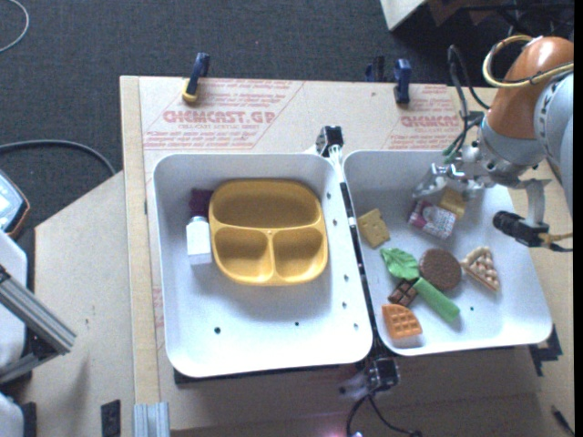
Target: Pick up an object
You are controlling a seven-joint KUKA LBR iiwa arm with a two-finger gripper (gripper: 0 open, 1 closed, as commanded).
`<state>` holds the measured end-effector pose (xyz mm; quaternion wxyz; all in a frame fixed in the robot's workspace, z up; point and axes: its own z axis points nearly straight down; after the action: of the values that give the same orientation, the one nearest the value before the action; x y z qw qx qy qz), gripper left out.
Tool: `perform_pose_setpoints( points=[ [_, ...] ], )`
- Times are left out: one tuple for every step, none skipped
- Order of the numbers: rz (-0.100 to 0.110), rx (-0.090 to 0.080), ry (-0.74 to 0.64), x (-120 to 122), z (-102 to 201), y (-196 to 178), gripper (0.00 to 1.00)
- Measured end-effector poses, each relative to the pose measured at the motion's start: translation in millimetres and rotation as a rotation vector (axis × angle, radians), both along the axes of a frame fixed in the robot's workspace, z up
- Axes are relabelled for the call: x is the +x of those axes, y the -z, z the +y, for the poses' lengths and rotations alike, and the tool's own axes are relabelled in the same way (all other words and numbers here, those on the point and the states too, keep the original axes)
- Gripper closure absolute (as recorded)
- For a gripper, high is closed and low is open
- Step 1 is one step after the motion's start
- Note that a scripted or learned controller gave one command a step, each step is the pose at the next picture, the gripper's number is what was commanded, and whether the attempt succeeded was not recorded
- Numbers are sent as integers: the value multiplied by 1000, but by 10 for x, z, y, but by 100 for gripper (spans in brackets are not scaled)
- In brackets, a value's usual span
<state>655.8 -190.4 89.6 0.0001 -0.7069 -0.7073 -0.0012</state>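
gripper [435,188] is low near the right bin's [528,285] back edge, right over a small pink-and-white packet [430,218]. honestly can't tell how the jaws stand from here. a yellow block [451,201] sits touching the packet, so it might get nudged or grabbed instead.

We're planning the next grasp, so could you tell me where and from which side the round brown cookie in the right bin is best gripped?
Probably from straight above, fingers closing across the round brown cookie's rim along the upper-left to lower-right line. It lies flat, and the pie slice and green piece crowd its other sides.
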Motion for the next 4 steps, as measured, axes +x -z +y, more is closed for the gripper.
perform_pose_setpoints(
  points=[
    [-10,-2,-3,29,2,-161,100],
    [-6,-5,-1,77,47,-617,100],
    [-6,-5,0,68,-44,-1119,100],
    [-5,-4,-1,81,-44,-1379,100]
  ],
)
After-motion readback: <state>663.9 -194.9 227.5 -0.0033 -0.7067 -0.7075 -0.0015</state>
